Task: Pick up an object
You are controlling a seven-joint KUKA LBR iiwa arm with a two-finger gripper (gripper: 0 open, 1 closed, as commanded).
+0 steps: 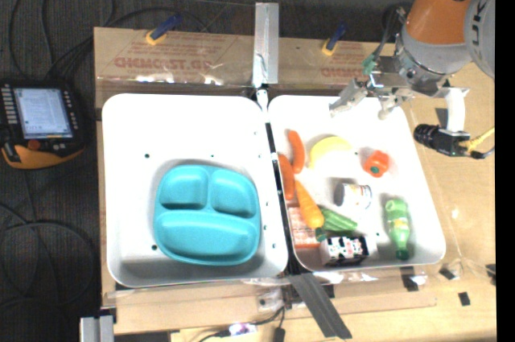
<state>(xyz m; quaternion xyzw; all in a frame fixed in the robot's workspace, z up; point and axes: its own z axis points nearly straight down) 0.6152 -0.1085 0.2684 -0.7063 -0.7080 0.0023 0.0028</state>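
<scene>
Overhead, the gripper (368,99) hangs with fingers spread and empty above the right bin's (426,195) far edge. Nothing is lifted yet; the yellow ball (331,149) lies just below, ungrasped.

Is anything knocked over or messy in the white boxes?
A bit. The green bottle and small can lie on their sides in the right bin, and its toys are jumbled together. The blue tray in the left bin sits slightly askew.
</scene>
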